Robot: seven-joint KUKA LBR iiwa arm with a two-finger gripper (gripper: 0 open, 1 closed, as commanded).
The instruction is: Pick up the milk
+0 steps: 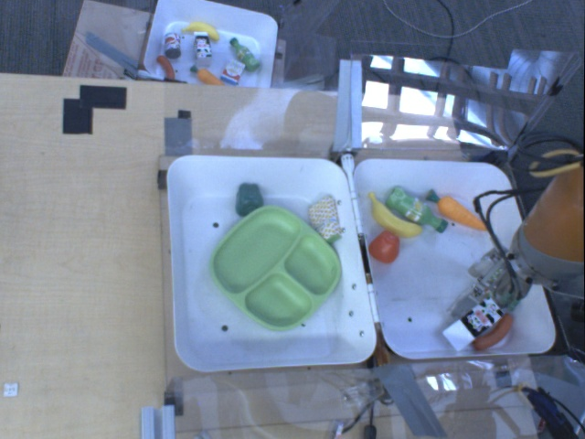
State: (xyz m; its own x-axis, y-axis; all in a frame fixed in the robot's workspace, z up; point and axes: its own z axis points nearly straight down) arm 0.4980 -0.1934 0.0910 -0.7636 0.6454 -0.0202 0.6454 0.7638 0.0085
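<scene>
Milk (pixel 477 323) lies at the right bin's (pixel 411 337) front edge, touching a sausage (pixel 494 334), with the gripper (pixel 494 286) just over it, opening unreadable; risk: a closing grasp catches the sausage too or slips against the wall.

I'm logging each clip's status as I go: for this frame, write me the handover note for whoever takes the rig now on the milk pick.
Gripper: down in the right bin, near its front right corner, right above the milk; I cannot tell whether it has hold of anything.
Milk: small white carton with black patches, lying on the right bin floor, touching a sausage on its right.
Other items in that bin: banana, green bottle, carrot, tomato toward the back.
Left bin: green divided plate.
Done: arm brought to the milk.
Left: confirm the grasp and lift the milk.
</scene>
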